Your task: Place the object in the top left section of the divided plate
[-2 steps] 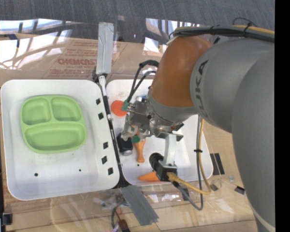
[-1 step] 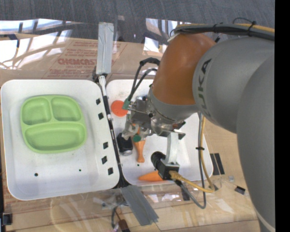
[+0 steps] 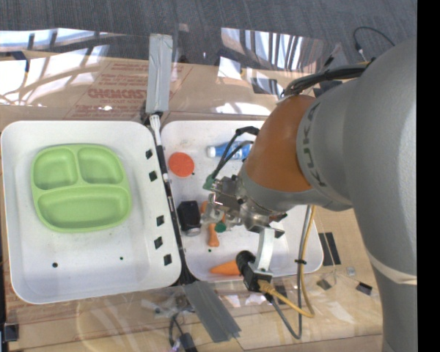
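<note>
At the bottom of the right bin (image 3: 308, 229), nearest the camera, lay a small orange carrot-like piece (image 3: 226, 268), close to the bin's front rim. Just above it, at frame centre, the gripper (image 3: 218, 210) hung low over the bin floor; I could not tell how it stood, nor whether it held anything. A small orange bit (image 3: 213, 238) lay directly beneath it, beside a black block (image 3: 188, 215) near the dividing wall. Which of these was the task's object could not be settled; the orange bit under the gripper looked likeliest. It seemed a light, stiff plastic toy, smooth and apt to slip, best pinched across its narrow middle. Higher up sat a round red-orange piece (image 3: 181, 164) and a blue thing (image 3: 227, 151), partly behind the arm. The divided plate (image 3: 79, 188), green, lay in the left bin (image 3: 22, 255), well apart, its top left section bare. The carry would need to clear the raised wall between the bins; open room surrounded the plate.
</note>
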`<state>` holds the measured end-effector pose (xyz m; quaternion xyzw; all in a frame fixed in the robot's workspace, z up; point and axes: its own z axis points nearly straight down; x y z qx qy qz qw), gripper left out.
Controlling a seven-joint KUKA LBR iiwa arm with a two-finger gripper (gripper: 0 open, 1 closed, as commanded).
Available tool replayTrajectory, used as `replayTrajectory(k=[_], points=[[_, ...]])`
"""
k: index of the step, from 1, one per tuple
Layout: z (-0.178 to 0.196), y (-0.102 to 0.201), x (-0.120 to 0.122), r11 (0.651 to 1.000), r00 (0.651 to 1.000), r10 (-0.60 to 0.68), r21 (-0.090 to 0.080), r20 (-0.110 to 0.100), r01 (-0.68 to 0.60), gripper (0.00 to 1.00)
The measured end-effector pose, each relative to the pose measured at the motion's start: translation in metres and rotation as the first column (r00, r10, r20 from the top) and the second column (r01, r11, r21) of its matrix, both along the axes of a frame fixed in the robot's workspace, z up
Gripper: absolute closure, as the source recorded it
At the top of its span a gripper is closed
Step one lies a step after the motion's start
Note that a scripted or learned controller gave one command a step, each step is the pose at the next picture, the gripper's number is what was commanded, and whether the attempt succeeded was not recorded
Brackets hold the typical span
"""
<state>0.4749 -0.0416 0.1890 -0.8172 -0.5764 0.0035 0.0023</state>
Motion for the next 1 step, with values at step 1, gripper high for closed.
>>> replayTrajectory(k=[1], points=[[0.0093,0.0015,0.0009,1.0,1.0,0.008,0.001,-0.002,-0.008,1.0]])
